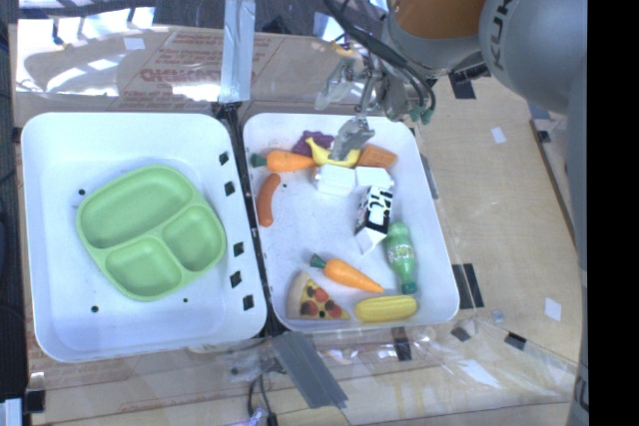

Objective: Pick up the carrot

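Several toys lie in the right bin [436,214]. One carrot [290,161] with a green top lies near the bin's far left corner. A second carrot [346,273] lies near the front, its green end pointing left. Another orange piece [376,156] lies at the far right, partly under the gripper. My gripper [349,142] hangs low over the far edge of the right bin, between the far carrot and the orange piece, just right of a yellow banana [319,153]. I see nothing held in it.
The right bin also holds an orange sausage [267,200], a white block [336,181], a black-and-white carton [372,210], a green bottle [400,254], a pizza slice [314,299] and a yellow piece [385,308]. A green divided plate [150,230] sits in the left bin [50,165].
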Controlling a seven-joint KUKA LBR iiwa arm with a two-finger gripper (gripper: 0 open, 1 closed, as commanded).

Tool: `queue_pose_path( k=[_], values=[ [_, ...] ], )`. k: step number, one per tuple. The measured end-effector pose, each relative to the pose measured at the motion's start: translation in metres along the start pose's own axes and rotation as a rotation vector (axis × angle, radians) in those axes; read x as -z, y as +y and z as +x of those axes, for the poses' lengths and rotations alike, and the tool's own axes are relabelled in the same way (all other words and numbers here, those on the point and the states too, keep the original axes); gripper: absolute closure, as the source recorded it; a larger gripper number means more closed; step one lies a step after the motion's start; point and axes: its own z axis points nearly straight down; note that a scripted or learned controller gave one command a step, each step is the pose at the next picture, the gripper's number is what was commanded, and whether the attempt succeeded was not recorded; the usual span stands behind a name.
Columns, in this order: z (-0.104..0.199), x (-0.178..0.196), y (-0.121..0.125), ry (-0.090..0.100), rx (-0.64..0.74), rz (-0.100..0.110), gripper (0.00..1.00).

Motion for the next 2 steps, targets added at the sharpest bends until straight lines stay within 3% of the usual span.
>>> queue_pose_path(
  k=[1,2],
  values=[
    [0.065,-0.058,0.003,0.003,-0.249,-0.001,0.0],
    [0.128,-0.152,0.005,-0.001,-0.207,-0.002,0.0]
  ],
)
